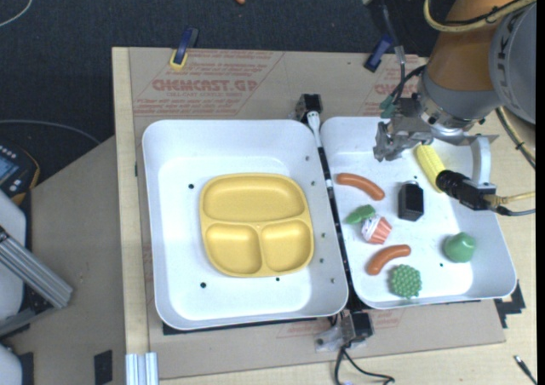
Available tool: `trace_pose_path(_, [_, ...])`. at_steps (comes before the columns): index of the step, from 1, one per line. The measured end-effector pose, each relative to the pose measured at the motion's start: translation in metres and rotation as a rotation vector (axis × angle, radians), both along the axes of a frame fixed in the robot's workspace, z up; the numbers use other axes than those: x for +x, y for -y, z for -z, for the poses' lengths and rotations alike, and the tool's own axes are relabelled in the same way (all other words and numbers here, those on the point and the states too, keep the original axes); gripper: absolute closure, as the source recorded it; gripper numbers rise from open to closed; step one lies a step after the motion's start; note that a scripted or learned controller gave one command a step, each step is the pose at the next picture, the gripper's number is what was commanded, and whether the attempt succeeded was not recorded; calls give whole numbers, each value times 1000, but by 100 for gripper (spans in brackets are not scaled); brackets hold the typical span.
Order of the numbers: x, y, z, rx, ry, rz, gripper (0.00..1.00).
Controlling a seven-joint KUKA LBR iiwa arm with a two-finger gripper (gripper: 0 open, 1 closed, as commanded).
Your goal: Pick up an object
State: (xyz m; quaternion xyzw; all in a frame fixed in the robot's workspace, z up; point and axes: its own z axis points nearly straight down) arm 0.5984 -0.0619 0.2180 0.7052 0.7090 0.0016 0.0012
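Hangs with the gripper [390,150] over the far part of the right bin [498,277], holding nothing, close to the yellow corn [428,165] and the far sausage [359,185], so may close between them and miss both.

grey arm reaches in, gripper [390,146] lowered.

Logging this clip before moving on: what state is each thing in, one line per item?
gripper: low over the right bin's far end, nothing seen between its fingers
yellow tray: upright in left bin
two sausages: lying flat
black block: resting in bin
strawberry: on its side
broccoli: near front wall
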Motion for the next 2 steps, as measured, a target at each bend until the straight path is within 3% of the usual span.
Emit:
trace_pose_path(1, [40,-41,3,0,1,-1,100])
trace_pose_path(2, [50,-52,1,-2,0,3,100])
